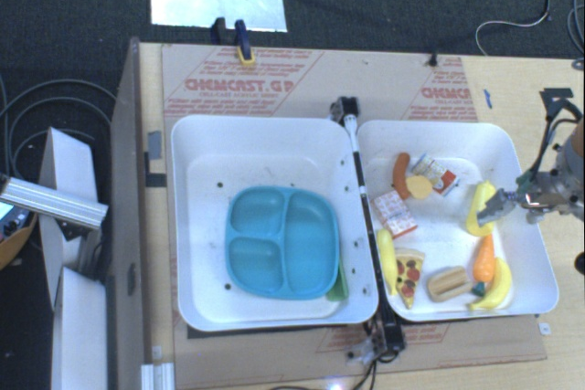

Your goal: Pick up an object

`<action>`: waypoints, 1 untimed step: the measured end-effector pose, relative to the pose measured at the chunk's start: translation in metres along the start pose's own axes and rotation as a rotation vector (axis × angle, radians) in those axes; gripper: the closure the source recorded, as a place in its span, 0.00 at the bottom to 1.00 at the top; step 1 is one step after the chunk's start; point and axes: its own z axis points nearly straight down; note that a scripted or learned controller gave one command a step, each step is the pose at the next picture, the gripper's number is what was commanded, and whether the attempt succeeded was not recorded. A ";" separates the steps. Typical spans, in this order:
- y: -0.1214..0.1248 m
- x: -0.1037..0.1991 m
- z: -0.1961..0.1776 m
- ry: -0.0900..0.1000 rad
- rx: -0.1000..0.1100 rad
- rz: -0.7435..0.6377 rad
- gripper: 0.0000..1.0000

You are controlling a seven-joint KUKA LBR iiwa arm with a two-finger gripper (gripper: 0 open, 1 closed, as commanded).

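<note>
brown bench [302, 73], two white bins [196, 196], gripper [505, 205] over banana [481, 207]

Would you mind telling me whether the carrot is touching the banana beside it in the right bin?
Touching. The camera view shows the carrot lying against the banana at the right bin's lower corner, with no gap between them.

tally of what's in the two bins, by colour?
Blue: 1, the blue plastic divided tray
Green: 1, a green item under the tray's edge
Yellow: 4, three banana-shaped pieces and a round yellow piece
Orange: 2, carrot, sausage
Tan: 1, bread roll
Mixed print: 3, pizza slice, two small boxes
Total: 12
</note>
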 end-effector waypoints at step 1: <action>0.050 0.080 0.042 0.002 -0.001 -0.009 0.00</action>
